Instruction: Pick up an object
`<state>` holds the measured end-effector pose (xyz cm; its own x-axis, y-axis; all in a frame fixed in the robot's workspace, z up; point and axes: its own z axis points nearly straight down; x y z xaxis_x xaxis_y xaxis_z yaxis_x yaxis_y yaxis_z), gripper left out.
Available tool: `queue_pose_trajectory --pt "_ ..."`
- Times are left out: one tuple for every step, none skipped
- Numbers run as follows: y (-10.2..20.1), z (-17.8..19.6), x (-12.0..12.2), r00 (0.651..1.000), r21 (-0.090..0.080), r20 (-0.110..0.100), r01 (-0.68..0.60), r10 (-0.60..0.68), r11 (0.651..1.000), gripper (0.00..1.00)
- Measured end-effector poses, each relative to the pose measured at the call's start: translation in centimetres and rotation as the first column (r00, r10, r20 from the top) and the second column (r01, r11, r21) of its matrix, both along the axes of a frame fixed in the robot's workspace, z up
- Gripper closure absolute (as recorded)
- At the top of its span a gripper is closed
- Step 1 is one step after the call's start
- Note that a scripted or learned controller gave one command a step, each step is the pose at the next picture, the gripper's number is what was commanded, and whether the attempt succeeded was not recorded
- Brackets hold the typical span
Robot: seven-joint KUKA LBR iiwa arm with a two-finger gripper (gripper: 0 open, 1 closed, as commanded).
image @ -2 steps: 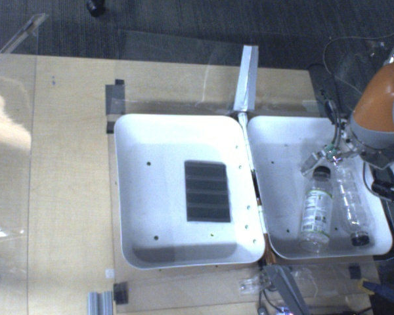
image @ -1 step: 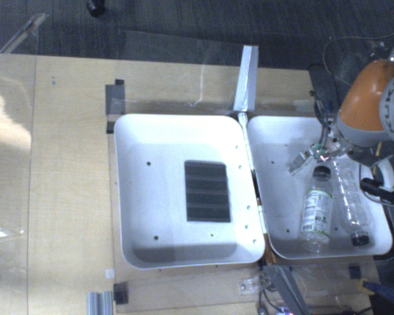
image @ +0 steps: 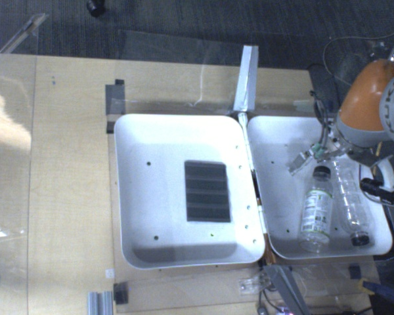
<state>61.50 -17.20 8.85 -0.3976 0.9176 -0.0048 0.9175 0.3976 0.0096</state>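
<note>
A black ribbed rectangular pad (image: pixel 207 190) lies flat in the middle of the left bin (image: pixel 138 143). Two clear plastic bottles lie in the right bin (image: pixel 276 143). One bottle (image: pixel 315 210) has a pale label and its black cap points to the back. The other bottle (image: pixel 348 199) lies to its right, black cap towards the front. My gripper (image: pixel 308 157) hangs low over the right bin's back part, just behind and left of the labelled bottle's cap. No object is seen in it.
The arm's orange band (image: pixel 366 100) and wrist cover the right bin's back right corner. A metal divider bar (image: pixel 245 84) stands behind the seam between the bins. Bare wooden bench (image: pixel 59 195) lies to the left.
</note>
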Motion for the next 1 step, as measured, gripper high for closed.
queue_pose_trajectory --pt "2.74 0.93 -3.47 0.927 0.005 0.0 0.375 -0.375 0.927 0.0"
